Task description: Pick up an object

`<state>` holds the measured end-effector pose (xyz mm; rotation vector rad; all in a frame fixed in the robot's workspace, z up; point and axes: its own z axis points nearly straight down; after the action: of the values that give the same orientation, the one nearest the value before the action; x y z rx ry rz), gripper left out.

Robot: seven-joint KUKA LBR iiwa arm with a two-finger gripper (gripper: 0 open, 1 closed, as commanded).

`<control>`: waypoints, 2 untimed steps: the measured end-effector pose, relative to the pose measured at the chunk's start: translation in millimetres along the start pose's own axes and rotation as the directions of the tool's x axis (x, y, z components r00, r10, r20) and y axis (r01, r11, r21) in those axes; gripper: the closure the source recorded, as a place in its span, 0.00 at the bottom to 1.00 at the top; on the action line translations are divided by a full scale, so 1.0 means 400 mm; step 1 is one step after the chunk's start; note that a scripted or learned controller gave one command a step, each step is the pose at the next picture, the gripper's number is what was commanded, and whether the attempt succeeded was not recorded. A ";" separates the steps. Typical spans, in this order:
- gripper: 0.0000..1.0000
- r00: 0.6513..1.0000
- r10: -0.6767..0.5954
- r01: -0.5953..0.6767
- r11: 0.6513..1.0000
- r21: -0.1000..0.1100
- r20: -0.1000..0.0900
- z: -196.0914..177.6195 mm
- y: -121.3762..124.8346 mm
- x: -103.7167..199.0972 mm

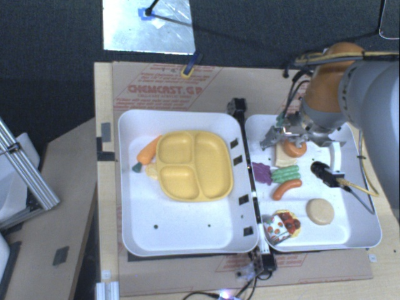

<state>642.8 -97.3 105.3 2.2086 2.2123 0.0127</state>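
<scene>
My gripper [291, 137] hangs low over the back left part of the right bin [359, 227]. Directly beneath it lies an orange round toy [295, 148], partly covered by the gripper, and a pale tan slice [285, 158] lies against that toy. I cannot make out whether the orange toy is being gripped. Nearer the bin's middle lie a purple grape bunch [262, 173], a green pod [287, 172] and an orange-red sausage [285, 188]. A round tan cookie [320, 211] and a colourful printed piece [282, 225] sit towards the front.
The left bin [140, 230] holds a yellow divided plate [190, 165] with a carrot [147, 150] tucked at its left edge. A black clip strip [244, 167] joins the two bins. The grey arm [369, 99] spans the right bin's back right corner.
</scene>
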 end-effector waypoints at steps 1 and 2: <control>1.00 1.000 -0.002 0.002 1.000 -0.003 0.002 -0.026 0.003 -0.001; 1.00 1.000 -0.002 0.002 1.000 0.010 -0.005 -0.139 0.020 -0.011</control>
<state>649.7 -101.5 161.0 2.2134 2.2219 0.0070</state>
